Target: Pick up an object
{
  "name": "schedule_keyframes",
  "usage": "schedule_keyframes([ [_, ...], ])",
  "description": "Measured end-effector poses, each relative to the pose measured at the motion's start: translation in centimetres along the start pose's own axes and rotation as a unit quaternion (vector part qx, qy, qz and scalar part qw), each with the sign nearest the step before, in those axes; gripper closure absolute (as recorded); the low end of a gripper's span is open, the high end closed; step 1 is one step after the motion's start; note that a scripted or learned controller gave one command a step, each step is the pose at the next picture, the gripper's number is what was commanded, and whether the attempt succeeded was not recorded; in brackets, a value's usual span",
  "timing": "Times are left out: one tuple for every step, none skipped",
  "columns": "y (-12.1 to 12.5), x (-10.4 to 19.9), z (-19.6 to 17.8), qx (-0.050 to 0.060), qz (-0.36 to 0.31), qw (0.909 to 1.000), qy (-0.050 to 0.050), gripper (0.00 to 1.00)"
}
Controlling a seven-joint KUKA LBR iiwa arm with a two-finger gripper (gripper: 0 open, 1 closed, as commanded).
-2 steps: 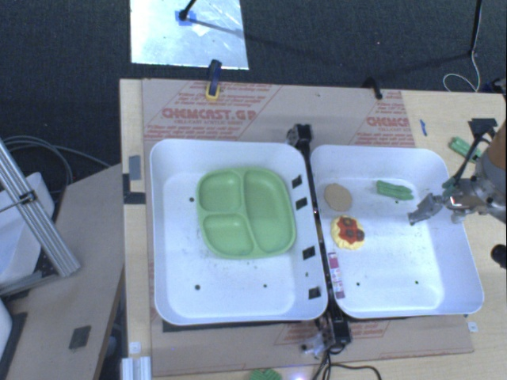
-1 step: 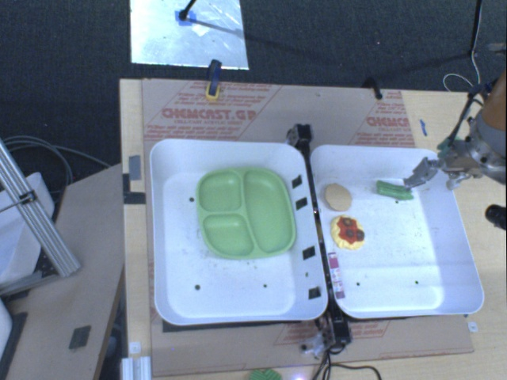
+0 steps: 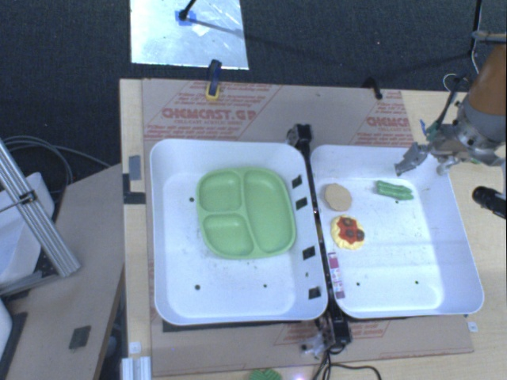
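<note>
In the right bin (image 3: 444, 291) lie three small items: a green pod-like piece (image 3: 394, 189) near the back, a round tan cookie-like disc (image 3: 338, 197) at the left wall, and a small yellow slice with red toppings (image 3: 348, 233) below it. My gripper (image 3: 428, 155) hangs over the bin's back right corner, to the right of and above the green piece, with nothing seen between its fingers. The grey arm with its orange band (image 3: 485, 93) comes in from the right edge.
The left bin (image 3: 170, 291) holds a green divided plate (image 3: 245, 213). A black clip-studded divider (image 3: 313, 212) joins the two bins. A yellow and blue clamp (image 3: 213, 81) sits at the bench's back edge. The front half of the right bin has bare floor.
</note>
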State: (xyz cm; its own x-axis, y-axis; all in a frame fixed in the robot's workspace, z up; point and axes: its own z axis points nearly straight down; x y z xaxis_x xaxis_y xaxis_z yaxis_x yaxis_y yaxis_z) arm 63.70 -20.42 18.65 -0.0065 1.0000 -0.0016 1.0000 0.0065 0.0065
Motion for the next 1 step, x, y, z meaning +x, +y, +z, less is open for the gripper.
schedule_keyframes([
  [-3.64, -0.14, 10.69, 0.005, 0.003, 1.0, 0.001, 0.0],
])
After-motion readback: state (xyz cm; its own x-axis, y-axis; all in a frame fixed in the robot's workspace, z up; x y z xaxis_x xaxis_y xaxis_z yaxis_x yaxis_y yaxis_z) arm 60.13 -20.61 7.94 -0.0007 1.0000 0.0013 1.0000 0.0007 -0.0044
